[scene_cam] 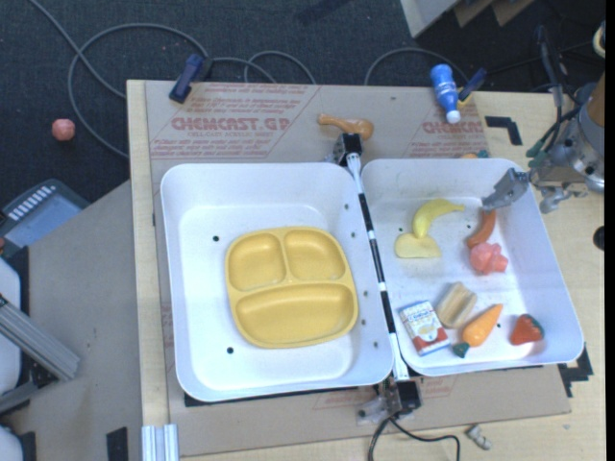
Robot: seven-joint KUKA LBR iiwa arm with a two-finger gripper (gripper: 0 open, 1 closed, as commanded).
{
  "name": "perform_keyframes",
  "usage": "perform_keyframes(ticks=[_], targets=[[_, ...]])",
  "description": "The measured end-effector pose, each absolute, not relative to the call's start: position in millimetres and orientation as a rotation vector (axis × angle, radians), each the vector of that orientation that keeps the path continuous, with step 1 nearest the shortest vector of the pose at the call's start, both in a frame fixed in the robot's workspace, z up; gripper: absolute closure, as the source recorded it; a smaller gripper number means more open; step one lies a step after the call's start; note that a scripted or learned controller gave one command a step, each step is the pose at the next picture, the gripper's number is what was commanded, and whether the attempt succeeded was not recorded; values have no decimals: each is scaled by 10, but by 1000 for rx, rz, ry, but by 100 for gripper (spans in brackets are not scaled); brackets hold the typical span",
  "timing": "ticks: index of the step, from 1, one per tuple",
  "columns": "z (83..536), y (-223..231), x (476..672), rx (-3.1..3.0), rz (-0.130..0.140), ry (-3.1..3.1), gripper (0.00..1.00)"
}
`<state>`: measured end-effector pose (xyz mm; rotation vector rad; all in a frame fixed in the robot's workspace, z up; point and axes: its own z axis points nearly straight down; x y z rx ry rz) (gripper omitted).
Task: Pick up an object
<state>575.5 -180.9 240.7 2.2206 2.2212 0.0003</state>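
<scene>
The toys lie in the right bin [562,286]: a smooth curved yellow banana [434,214] and a flat yellow slice [417,248] toward its far left corner, a red sausage [483,227] over a lumpy pink piece [489,258], and a tapered orange carrot [480,326] beside a small printed carton [423,327] along the near edge. The gripper [504,190] hangs at the far right corner, just beside the sausage. The left bin [192,257] carries a glossy yellow 3-compartment tray [290,287].

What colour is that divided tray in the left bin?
Yellow all over. The tray shows best in the camera view, lying in the left bin.
</scene>
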Motion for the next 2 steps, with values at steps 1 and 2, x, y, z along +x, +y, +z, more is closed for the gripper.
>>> perform_keyframes(ticks=[1, 2], targets=[[1775, -974, 6190, 2222, 0, 2225, 0], [843, -1071, 6313, 2223, -1, 2221, 0]])
